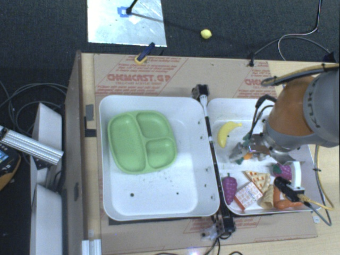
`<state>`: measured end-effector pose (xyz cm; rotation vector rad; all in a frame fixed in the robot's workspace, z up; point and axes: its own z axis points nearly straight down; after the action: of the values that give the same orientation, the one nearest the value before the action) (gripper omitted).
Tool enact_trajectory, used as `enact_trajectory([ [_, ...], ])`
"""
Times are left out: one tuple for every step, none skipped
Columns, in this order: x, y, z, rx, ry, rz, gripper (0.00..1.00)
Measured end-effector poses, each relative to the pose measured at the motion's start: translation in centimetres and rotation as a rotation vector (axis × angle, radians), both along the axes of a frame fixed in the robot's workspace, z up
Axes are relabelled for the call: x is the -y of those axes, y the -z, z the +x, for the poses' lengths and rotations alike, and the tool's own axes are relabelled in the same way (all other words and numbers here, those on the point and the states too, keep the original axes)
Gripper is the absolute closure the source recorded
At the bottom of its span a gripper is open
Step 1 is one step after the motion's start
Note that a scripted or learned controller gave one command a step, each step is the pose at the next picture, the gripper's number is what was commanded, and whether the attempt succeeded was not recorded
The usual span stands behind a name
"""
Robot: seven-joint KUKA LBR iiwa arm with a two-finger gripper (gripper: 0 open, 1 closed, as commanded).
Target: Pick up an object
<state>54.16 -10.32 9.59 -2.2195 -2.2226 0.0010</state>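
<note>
The right bin (pixel 234 106) holds several toy foods. A yellow banana (pixel 227 132) lies near its left wall, and a purple bunch of grapes (pixel 229 187) sits at the front left. A triangular waffle-patterned slice (pixel 257 179) and a pink and white checked piece (pixel 247 196) lie at the front, beside an orange carrot (pixel 287 202). A magenta piece (pixel 284 171) lies at the right. My gripper (pixel 242 152) hangs low over the bin's middle, just right of the banana and above the slice. The wrist hides what is under it.
The left bin (pixel 180 195) holds a green divided plate (pixel 142 141). A black clamp (pixel 201 92) sits on the rim between the bins. The arm's orange band (pixel 289 113) and cables cover the right bin's far right part.
</note>
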Motion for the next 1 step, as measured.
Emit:
enact_trajectory([
  [-0.81, 1.14, 6.53, 0.003, -0.002, 0.0, 0.0],
])
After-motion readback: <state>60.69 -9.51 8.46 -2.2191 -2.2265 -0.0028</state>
